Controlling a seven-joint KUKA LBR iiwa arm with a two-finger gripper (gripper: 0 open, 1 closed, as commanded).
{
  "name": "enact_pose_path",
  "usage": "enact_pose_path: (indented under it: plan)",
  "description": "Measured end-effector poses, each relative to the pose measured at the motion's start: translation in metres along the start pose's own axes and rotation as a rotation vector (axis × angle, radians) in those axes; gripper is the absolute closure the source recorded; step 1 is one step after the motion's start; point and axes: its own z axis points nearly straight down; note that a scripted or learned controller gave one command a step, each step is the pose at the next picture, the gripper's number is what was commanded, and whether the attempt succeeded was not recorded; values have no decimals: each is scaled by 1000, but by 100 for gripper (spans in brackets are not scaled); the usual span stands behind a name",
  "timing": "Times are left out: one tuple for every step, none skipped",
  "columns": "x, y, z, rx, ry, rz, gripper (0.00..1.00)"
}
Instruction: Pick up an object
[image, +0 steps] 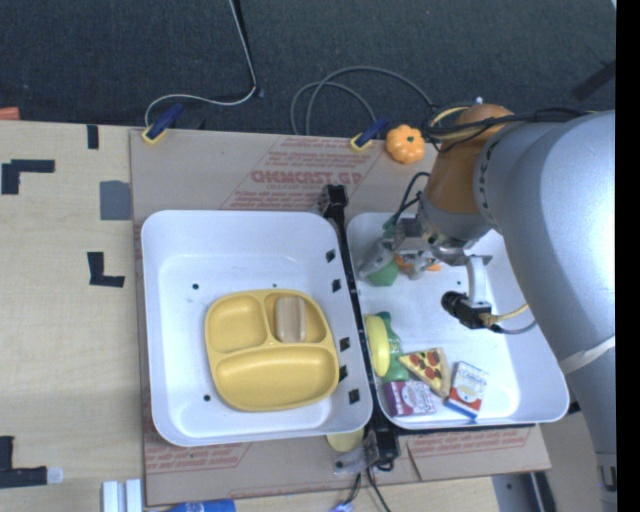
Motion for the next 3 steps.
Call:
enact_pose_path:
  plan:
    - [-4,21,0,31,5,6,0]
    - [-13,21,0,29,12,5,0]
    - [-30,21,0,27,12,5,0]
